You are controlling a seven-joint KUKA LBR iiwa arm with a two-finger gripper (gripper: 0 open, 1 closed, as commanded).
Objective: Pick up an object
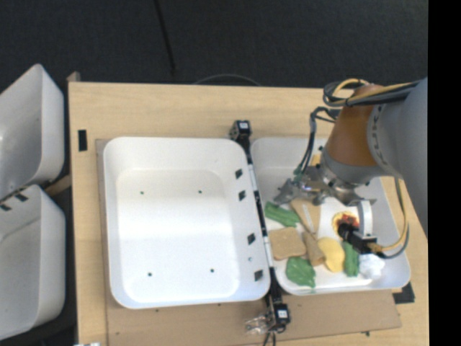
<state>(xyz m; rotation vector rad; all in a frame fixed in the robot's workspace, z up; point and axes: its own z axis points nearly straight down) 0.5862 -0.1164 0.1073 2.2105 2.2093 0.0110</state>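
Fingers: I cannot tell whether they are spread or clenched, as the wrist hides them. The gripper (306, 193) sits low at the 10 o'clock side of the right bin (400, 271), over a green piece (279, 215) and just beside a brown flat square (286, 244). A yellow lump (331, 254) lies toward 6 o'clock. My worry is the crowding: closing here could pinch two things, or skid off the flat square and lift nothing.

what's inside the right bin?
In the right bin: green pieces, a brown block, a yellow object. The arm hides its far part.
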